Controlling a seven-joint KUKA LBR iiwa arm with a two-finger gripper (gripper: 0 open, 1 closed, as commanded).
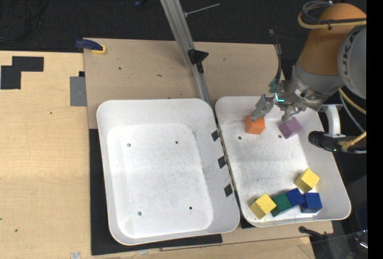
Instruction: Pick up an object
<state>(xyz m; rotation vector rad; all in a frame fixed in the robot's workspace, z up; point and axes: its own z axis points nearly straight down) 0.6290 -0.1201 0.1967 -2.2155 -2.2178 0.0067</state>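
Tool (276, 109) hangs over the far end of the right shallow white plastic bin (335, 211), fingers spread, nothing between them. Matte orange cube (255, 125) sits under the left finger; dull purple cube (290, 127) under the right. Bare floor mid-bin. Near right corner crowded: two yellow cubes (307, 180) (263, 206), green block (281, 202), blue blocks (304, 200). Left white bin (114, 114) lies alongside on the wooden table (42, 150).

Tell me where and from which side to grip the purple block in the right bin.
Grip the purple block across two opposite flat side faces, coming straight down from above. It is a small cube lying on the floor of the right bin, apart from the orange block to its left, so there looks to be room for a finger on either side. The gripper hangs just above both.
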